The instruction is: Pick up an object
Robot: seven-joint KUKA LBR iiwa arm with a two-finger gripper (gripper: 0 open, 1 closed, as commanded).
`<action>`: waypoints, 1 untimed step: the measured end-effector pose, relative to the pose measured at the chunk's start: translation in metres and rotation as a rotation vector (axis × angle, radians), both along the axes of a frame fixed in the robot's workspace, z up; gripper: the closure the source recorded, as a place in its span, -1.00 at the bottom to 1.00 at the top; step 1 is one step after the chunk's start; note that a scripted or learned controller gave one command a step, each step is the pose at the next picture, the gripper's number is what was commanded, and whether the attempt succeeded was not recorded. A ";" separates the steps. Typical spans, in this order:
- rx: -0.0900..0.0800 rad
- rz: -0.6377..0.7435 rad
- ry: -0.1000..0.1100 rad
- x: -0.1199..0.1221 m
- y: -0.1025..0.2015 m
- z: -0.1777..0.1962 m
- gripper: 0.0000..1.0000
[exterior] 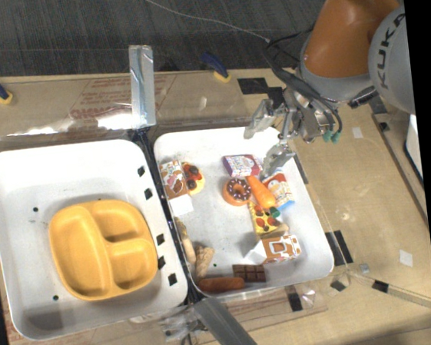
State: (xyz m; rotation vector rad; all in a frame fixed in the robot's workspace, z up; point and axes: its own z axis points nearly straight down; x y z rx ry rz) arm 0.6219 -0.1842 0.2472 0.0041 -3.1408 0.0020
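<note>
My gripper hangs over the far right corner of the right bin; its two grey fingers stand apart, open, with nothing between them. Just below it in the bin lie a purple packet, a chocolate donut, an orange carrot and a small white carton. Farther toward the front are a pizza slice, a small house-shaped box, a chocolate bar and a sausage. A fruit-topped toast lies at the bin's left side.
The left bin holds a yellow divided plate. A strip of silver tape stands at the divider between the bins. Peanut-like pieces lie along the right bin's left wall. Cables trail from the wrist.
</note>
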 end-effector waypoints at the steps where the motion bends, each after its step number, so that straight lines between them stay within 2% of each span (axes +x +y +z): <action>1: 0.004 0.007 0.009 0.005 -0.003 -0.145 -1.00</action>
